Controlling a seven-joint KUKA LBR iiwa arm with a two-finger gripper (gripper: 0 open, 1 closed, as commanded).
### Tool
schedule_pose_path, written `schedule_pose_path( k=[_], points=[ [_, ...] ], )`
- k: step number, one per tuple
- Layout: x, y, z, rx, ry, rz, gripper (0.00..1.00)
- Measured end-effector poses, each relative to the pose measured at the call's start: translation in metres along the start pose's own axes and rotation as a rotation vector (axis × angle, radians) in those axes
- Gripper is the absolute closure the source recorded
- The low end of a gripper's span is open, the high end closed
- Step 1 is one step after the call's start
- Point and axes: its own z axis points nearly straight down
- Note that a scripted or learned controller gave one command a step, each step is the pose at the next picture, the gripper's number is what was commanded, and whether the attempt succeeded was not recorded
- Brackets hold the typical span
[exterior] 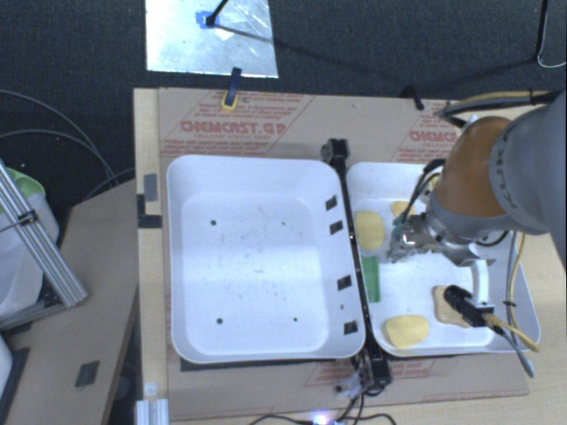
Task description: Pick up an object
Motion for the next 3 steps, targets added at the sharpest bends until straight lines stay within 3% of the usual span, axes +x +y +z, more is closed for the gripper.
schedule_pose_path(
  k=[1, 2, 3],
  points=[
    [0.085, -0.019, -0.096, -0.012, 0.003, -0.012, 1.00],
    [0.122, -0.069, -0.127, -0.004, 0.001, -0.008, 1.00],
    [0.133, -0.069, -0.224, -0.015, 0.001, -0.006, 1.00]
  ],
)
